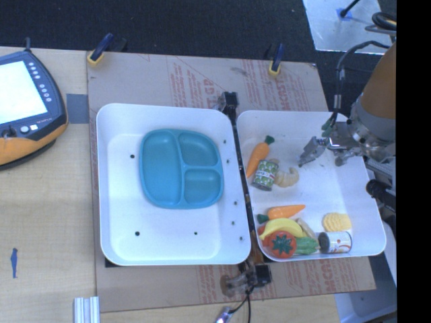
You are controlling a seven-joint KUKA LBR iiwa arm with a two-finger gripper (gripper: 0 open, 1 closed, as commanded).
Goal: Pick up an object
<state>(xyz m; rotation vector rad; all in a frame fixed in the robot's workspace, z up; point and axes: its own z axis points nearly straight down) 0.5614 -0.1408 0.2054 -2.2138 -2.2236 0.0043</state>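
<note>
My gripper [324, 155] hangs over the upper right part of the right bin [350, 187], its two dark fingers spread open with nothing between them. To its left in that bin lie a carrot [258, 157], a small green can [267, 174] and a pale beige piece [289, 177]; the beige piece is the closest and sits apart from the fingers. Along the bin's front edge are a second carrot [285, 212], a banana [281, 227], a red tomato [283, 245], a yellow ridged piece [336, 221] and a small can [335, 241].
The left bin [118, 207] holds a blue divided plate [182, 167]. A teach pendant with a screen [23, 106] lies on the bench at far left. Clamps [101, 48] [274, 59] pin the cardboard sheet at the back.
</note>
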